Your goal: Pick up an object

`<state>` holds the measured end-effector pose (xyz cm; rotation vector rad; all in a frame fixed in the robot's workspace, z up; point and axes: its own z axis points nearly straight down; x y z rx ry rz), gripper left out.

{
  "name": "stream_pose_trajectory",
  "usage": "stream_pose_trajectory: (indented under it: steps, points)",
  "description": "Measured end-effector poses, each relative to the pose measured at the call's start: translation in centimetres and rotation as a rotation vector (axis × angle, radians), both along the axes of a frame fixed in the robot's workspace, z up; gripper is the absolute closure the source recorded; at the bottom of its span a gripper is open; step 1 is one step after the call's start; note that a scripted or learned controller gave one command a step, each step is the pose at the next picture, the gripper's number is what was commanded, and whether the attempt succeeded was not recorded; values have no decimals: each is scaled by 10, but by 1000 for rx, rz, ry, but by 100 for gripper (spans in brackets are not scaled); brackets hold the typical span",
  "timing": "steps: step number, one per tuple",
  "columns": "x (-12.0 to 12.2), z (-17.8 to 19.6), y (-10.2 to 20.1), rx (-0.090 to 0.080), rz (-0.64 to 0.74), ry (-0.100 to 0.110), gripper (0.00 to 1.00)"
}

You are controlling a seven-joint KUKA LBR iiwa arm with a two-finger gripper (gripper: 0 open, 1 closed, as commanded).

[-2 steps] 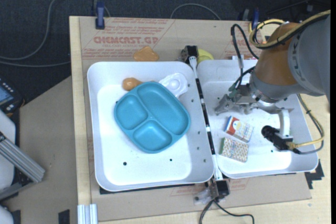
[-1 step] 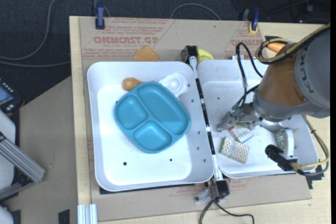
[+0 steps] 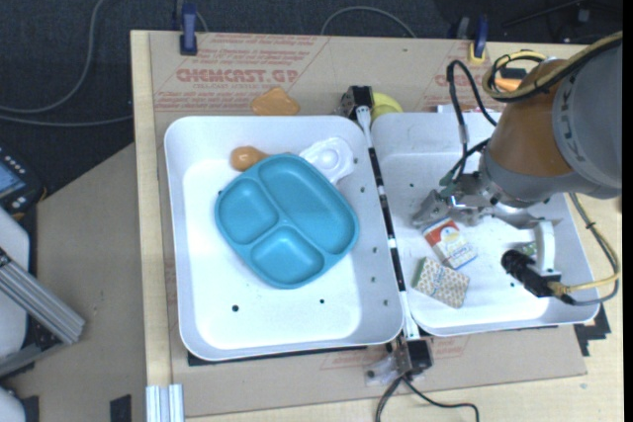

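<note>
My gripper (image 3: 442, 208) hangs low over the right bin (image 3: 415, 148), near its left-middle. Just below it and to its right lies a small red and white packet (image 3: 451, 246). A patterned beige packet (image 3: 442, 283) rests further toward the bin's front edge. Nothing is visibly held by the gripper. The left bin (image 3: 198, 242) holds a blue divided plate (image 3: 287, 220), with a small orange piece (image 3: 246, 157) at the plate's far left and a white plastic piece (image 3: 330, 157) at its far right.
On the bench behind the bins lie an orange object (image 3: 275, 102) and a yellow object (image 3: 386, 104). The grey arm with its orange band (image 3: 529, 128) covers the right bin's far right part. The ridge between the bins (image 3: 384, 212) runs close to the gripper's left.
</note>
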<state>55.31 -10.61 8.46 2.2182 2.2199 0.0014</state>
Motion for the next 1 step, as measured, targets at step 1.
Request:
stream_pose_trajectory:
  steps: [1]
  points:
    - [0, 10, 1, 0, -1, -1, 100]
